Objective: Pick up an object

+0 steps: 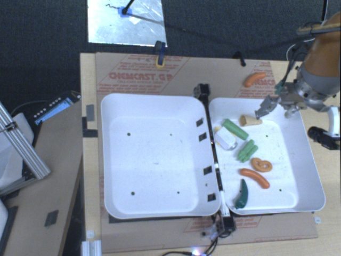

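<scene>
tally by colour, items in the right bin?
Green: 3 — long piece, ridged piece, dark pepper
Orange: 2 — pretzel, sausage
Tan: 1 — wedge
White: 1 — block
Total: 7

Dark carpet floor [42, 47] surrounded the tabletop [277, 225]; a shiny foil sheet [125, 15] lay at 12 o'clock, an aluminium rail [21, 148] at 9.
</scene>
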